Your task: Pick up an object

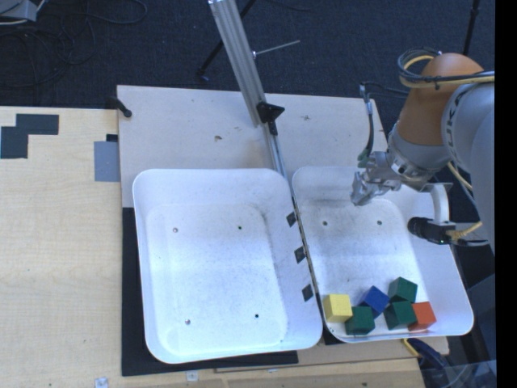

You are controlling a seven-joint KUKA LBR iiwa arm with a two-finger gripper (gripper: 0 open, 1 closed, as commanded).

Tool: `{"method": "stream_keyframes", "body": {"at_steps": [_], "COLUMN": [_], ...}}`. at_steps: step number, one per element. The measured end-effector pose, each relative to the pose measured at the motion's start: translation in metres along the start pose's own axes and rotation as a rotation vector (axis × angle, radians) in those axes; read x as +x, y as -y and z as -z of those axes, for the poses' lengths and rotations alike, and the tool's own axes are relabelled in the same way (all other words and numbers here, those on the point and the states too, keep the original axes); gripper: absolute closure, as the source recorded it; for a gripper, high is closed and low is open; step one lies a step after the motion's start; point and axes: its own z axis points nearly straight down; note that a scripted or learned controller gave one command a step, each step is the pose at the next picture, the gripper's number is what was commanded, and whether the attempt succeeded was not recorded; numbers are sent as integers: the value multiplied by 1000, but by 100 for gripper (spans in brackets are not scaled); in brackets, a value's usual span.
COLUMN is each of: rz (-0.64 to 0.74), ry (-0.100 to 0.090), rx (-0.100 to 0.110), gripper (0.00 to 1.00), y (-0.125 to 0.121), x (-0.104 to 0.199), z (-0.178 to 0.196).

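Pincer: hangs over the right bin near its 12 o'clock rim, well apart from the blocks; finger spread too small and blurred to tell. Blocks: clustered at the bin's 6 o'clock edge, touching one another: yellow block, blue block, three green blocks, orange block, partly overlapped. Left bin: at 9 o'clock of the right one. No legible writing.

Grey cylindrical metal arm with a rounded orange band, yellow and black cables looped on top, small grey metal gripper.
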Motion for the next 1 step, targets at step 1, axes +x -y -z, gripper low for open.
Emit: {"method": "stream_keyframes", "body": {"at_steps": [1], "rz": [-6], "ry": [-1], "rx": [-5], "gripper": [100], "y": [69], "x": [6], "z": [-63]}}
